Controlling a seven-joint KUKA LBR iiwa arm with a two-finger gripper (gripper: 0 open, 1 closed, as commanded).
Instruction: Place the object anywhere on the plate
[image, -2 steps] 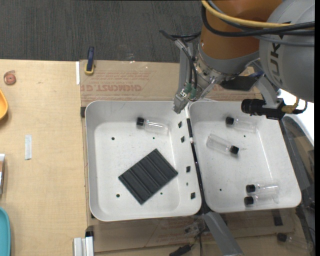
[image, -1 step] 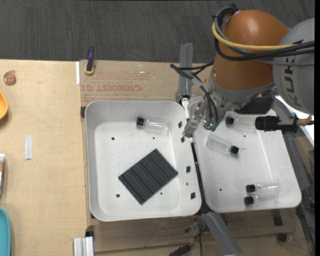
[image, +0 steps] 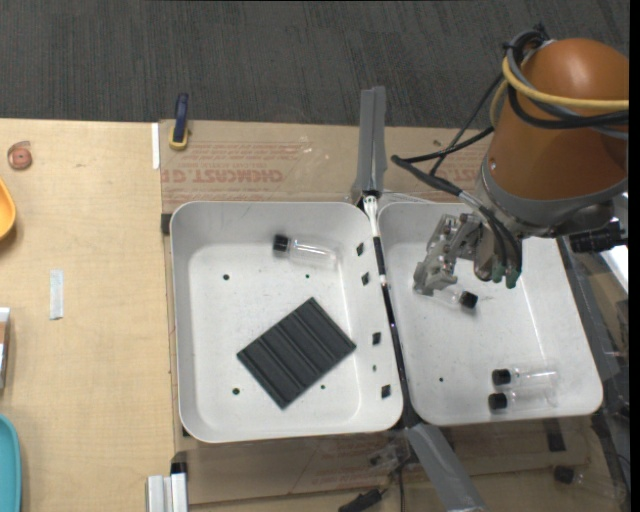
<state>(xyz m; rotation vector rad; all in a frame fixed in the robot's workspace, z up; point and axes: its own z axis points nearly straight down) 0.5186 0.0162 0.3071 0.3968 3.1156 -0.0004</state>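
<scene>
A black ridged plate (image: 297, 351) lies slantwise on the floor of the left bin (image: 200, 300). A small clear vial with a black cap (image: 300, 247) rests near that bin's far wall. My gripper (image: 432, 283) hangs low over the upper middle of the right bin (image: 570, 320), pointing down and to the left. Another small vial (image: 466, 298) lies on the bin floor just right of the gripper's tip. I cannot tell whether they touch. Two more capped vials (image: 522, 378) (image: 512, 400) lie side by side near the right bin's front right corner.
The arm's orange band (image: 565, 110) and grey wrist loom over the right bin's far right part, with cables around them. A grey divider post (image: 372, 140) stands between the bins at the back. Brown cardboard (image: 260, 165) lies behind the bins.
</scene>
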